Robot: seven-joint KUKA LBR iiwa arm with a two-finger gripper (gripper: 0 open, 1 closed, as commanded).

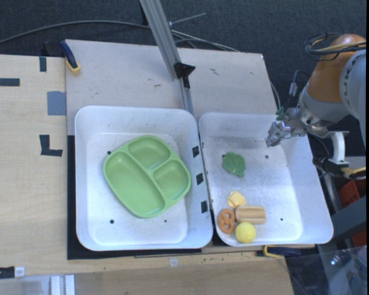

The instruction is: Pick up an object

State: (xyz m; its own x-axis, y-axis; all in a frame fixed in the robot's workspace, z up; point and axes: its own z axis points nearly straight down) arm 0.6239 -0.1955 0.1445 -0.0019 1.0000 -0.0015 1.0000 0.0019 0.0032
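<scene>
Gripper (274,135) seen over right bin (307,183) near its upper right corner; whether open or closed cannot be told. Nothing seen held. Green leaf-shaped piece (234,163), nearest object, lies toward 8 o'clock from the gripper. Food cluster (241,217) is grouped further off, at 7 o'clock.

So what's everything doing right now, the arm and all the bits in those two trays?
Gripper: at the right bin's far right rim, holding nothing visible.
Green leaf: lying flat in the right bin, untouched.
Yellow ball, hot dog bun, pretzel, small yellow piece: clustered at that bin's near edge.
Green divided plate: flat in the left bin, right way up.
</scene>
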